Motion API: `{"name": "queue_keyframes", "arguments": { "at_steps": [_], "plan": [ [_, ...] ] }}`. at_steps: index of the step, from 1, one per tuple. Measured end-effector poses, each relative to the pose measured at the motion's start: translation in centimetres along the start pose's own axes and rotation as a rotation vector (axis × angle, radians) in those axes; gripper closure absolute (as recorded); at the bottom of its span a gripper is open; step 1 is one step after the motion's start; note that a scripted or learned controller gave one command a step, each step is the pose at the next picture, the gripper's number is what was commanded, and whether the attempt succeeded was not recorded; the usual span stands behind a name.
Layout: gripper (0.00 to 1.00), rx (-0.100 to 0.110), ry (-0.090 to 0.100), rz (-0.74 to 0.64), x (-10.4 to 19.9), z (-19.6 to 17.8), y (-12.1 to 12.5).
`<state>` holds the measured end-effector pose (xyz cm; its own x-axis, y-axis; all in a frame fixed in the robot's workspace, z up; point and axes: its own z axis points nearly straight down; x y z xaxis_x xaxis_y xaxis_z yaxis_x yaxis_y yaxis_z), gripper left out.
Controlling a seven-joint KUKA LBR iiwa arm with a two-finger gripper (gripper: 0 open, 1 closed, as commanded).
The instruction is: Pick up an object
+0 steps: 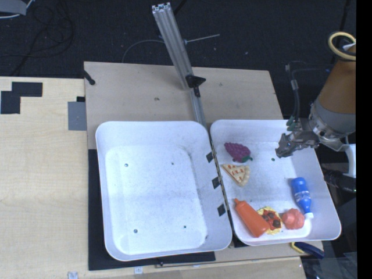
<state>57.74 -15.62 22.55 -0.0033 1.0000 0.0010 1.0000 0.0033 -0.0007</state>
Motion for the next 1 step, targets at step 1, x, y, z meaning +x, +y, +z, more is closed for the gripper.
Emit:
{"name": "queue_keyframes", "arguments": {
  "at_steps": [1],
  "plan": [
    [1.0, 0.0, 0.0, -0.001, 5.7, 0.19, -0.22]
  ]
}}
